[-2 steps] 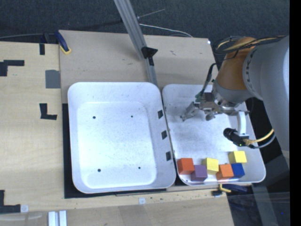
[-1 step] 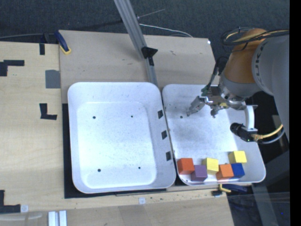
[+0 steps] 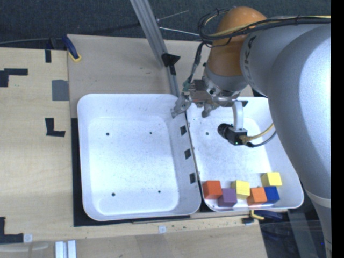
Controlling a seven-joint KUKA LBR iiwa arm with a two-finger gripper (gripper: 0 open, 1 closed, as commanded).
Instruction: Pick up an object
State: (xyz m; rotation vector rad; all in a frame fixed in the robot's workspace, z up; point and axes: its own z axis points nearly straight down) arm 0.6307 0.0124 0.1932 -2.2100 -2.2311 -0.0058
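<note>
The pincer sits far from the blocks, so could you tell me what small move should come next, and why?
Probably travel toward the bin's near edge: the pincer hangs over the right bin's far end, while the blocks cluster along its near edge.

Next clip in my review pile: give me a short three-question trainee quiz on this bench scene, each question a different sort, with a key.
1. True or false: the blocks lie in the left bin.
2. Multiple choice: where in the right bin do the blocks sit? A) far end B) middle C) near edge
3. Short answer: which block colours appear twice?

Key
1. False. They lie in the right bin.
2. C. The gripper is at the far end, apart from them.
3. Orange and yellow; purple and blue appear once.
</note>
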